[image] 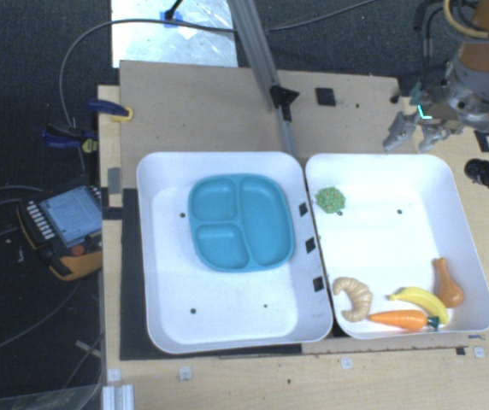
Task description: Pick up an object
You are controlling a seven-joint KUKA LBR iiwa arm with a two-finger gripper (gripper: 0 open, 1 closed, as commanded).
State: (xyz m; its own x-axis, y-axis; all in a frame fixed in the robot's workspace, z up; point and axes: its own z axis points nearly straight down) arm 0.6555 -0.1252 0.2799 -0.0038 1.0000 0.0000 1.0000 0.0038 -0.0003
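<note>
The right bin (398, 190) holds a green broccoli piece (331, 199) near its back left corner. Along its front edge lie a tan croissant (353, 297), an orange carrot (400, 319), a yellow banana (420, 301) and a brown drumstick (447, 283). My gripper (415, 135) hangs above the back rim of the right bin, at its far right side. Its two fingers stand apart, open, with nothing between them. The gripper is well away from all the food items.
The left bin (167, 297) holds a blue divided plate (241, 221). A slanted metal pole (258, 45) crosses behind the bins. A hand-held device (65, 229) and cables lie off the bench to the left. Black clips (310, 244) sit on the divide between the bins.
</note>
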